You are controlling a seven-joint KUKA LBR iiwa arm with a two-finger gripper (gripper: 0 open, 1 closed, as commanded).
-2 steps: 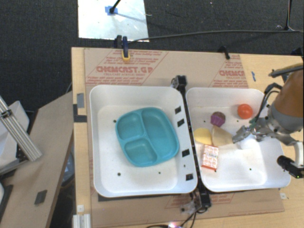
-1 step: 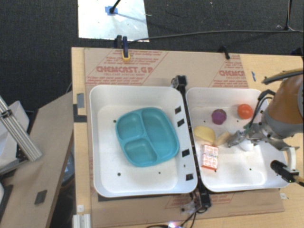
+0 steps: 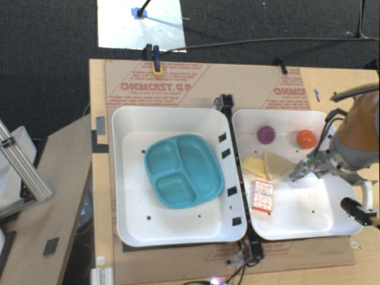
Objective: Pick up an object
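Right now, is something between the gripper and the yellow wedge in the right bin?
Nothing visible. The gripper hangs at the right end of the yellow wedge; the orange ball lies behind, off to the side.

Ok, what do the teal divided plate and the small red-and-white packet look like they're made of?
The teal divided plate in the left white bin looks like moulded plastic: uniform colour, smooth matte surface, rounded compartment ridges. The small red-and-white packet in the right white bin looks like a printed paper or foil wrapper, flat with crisp edges; which one is too small to tell.
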